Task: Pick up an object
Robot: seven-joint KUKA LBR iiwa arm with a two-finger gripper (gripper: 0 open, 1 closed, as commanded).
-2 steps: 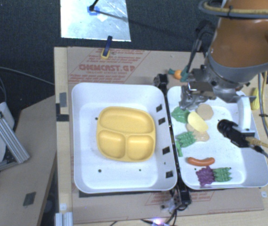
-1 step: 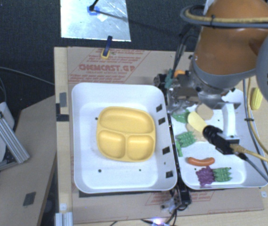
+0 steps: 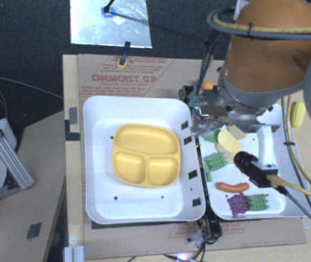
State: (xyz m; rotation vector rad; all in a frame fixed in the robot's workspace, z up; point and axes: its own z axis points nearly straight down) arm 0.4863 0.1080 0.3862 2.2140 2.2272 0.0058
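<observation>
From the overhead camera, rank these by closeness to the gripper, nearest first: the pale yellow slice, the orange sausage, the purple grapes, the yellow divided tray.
Taking the gripper at the right bin's upper left corner:
1. Pale yellow slice, just below and right of it in the right bin.
2. Yellow divided tray, in the left bin; its near edge is somewhat farther.
3. Orange sausage, lower in the right bin.
4. Purple grapes, at that bin's front edge.

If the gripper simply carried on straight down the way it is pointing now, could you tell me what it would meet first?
Most likely the floor of the right bin near its upper left corner. The gripper hangs by the divider, with the green toy and the pale yellow piece just beside that line. Depth is hard to judge from above.
</observation>
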